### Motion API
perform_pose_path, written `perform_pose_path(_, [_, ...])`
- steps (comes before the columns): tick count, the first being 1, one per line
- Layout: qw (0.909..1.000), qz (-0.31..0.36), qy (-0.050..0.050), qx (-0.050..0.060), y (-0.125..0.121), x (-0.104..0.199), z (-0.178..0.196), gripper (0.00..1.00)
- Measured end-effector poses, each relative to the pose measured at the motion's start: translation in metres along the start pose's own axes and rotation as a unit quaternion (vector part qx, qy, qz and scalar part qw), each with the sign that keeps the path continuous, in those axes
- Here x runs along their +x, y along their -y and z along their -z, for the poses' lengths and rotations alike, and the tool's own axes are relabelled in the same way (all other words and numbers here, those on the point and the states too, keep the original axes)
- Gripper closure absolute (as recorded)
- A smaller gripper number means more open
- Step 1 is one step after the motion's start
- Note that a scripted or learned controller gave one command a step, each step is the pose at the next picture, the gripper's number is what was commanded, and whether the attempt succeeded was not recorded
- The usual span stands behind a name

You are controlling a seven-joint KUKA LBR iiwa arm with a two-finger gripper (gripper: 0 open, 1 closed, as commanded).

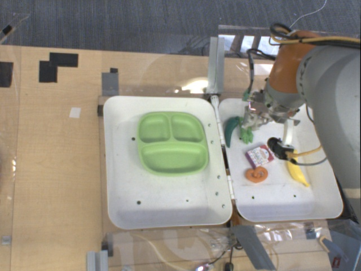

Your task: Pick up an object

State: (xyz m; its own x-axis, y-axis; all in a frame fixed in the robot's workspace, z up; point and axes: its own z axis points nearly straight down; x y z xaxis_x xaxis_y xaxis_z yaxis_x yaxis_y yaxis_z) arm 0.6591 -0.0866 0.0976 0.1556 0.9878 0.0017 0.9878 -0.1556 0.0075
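Two shallow white bins are seen side by side on the bench. In the left bin (121, 168) a light green divided plate (172, 143) is laid flat near the middle. The right bin (316, 205) is reached into from the right by the grey arm (333, 89), and the gripper (252, 120) is held low over the bin's upper left part. How far the gripper is opened cannot be told from this view, and nothing can be confirmed as gripped. A small light green piece (246, 134) is found directly at the gripper's tip, touching it or just beneath it; which of the two cannot be made out. A dark green curved item (231, 130) is placed just beside that piece, against the bin's left wall. Nearer the bin's middle, a purple and white packet (259, 155) is seen, with an orange round item (256, 175) just below it and a yellow banana (297, 172) to their right.
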Motion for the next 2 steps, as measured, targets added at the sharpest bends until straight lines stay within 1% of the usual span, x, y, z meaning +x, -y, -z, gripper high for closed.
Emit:
perform_pose_path(1, [1.0, -0.001, 0.002, -0.008, -0.003, -0.003, 0.002, 0.0])
perform_pose_path(2, [0.9999, 0.009, -0.001, -0.013, 0.035, -0.017, 0.003, 0.0])
